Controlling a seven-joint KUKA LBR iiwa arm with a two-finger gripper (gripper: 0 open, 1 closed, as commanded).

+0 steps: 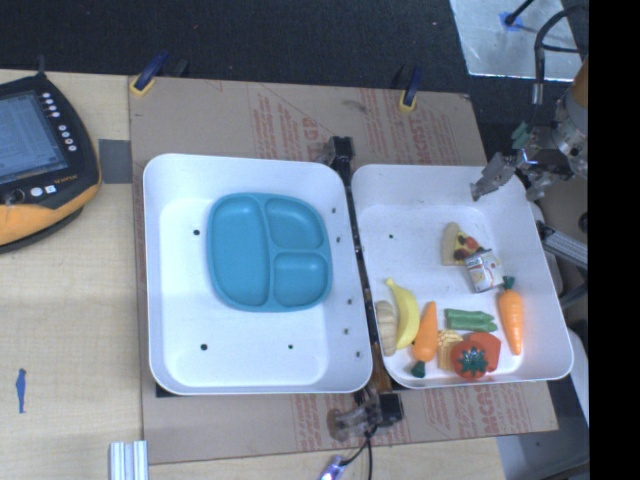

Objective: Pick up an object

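The right bin [400, 203] holds several toy foods along its near and right side. Among them are a pizza slice [456, 243], a small silver can [483, 272], an orange carrot [511, 320], a green bean pod [470, 319], a second carrot [427, 332], a yellow banana [403, 313] and a red tomato [477, 356]. My gripper [510, 180] hovers over the bin's far right corner, above and to the right of the pizza slice. It is open, with nothing between its fingers.
The left bin [175, 298] holds a blue divided plate [268, 250]. A teach pendant [40, 158] lies on the bench at far left. Clamps [408, 88] pin the cardboard sheet at its far edge. A beige toy [385, 324] lies beside the banana.
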